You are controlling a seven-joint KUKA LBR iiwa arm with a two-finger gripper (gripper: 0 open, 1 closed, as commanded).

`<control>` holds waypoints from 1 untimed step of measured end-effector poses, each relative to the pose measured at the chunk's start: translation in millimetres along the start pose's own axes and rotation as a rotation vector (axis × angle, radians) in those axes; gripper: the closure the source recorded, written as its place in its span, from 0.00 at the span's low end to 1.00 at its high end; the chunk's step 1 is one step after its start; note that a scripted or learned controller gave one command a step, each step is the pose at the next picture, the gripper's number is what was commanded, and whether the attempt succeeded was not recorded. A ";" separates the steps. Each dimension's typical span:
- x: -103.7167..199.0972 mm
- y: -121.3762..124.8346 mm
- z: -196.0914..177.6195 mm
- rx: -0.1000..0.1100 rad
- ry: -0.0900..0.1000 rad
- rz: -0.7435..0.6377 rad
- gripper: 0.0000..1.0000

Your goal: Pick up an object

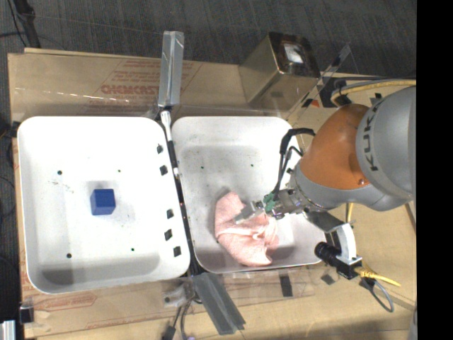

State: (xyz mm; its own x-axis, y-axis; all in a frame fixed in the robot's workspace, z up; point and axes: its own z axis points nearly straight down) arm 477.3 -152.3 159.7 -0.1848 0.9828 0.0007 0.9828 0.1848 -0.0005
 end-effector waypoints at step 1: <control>-51.2 26.6 67.8 0.000 0.000 0.147 0.00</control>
State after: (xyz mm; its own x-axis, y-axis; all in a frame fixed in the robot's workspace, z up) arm 512.9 -197.7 91.9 -0.0393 0.9992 0.0004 0.9992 0.0393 -0.0006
